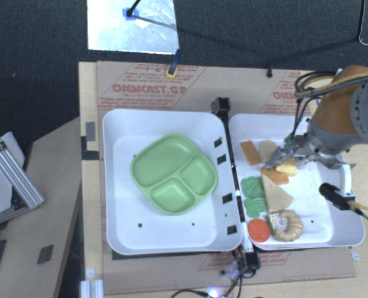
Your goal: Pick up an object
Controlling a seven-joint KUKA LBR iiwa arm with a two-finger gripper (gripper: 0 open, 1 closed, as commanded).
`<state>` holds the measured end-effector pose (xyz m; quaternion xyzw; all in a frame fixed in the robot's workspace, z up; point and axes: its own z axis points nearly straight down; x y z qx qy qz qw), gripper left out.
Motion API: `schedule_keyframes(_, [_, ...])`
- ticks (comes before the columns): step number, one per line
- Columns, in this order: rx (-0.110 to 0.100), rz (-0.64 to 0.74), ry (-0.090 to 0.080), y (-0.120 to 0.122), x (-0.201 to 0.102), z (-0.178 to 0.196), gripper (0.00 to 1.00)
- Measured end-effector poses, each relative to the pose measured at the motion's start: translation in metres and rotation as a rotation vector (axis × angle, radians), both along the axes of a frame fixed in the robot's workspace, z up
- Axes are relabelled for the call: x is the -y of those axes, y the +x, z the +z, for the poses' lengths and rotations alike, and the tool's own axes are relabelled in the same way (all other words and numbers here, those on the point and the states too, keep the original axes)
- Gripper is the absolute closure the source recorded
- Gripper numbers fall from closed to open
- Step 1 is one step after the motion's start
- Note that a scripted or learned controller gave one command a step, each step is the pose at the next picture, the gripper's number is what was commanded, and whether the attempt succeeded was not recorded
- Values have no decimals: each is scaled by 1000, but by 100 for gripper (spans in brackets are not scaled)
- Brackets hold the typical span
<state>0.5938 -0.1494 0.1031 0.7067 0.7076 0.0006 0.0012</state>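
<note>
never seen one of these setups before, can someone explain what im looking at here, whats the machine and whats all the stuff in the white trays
One camera looks down at a slant on a bench with two shallow white bins. The grey arm with the orange band is a robot reaching in from the right; its gripper is low over the right bin, among toy food. I can't tell whether it grips anything. That bin has a yellow piece, an orange slab, a green leafy piece, a tan wedge, a red round piece and a pretzel-like ring. The left bin has a green divided plate.
</note>
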Motion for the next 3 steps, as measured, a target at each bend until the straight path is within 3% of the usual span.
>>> schedule_keyframes(1, [0, 0, 0, 1, 0, -16, 0])
schedule_keyframes(2, [2, -1, 1, 2, 0, -8, 100])
schedule_keyframes(3, [-3, -1, 1, -3, 7, 40, 100])
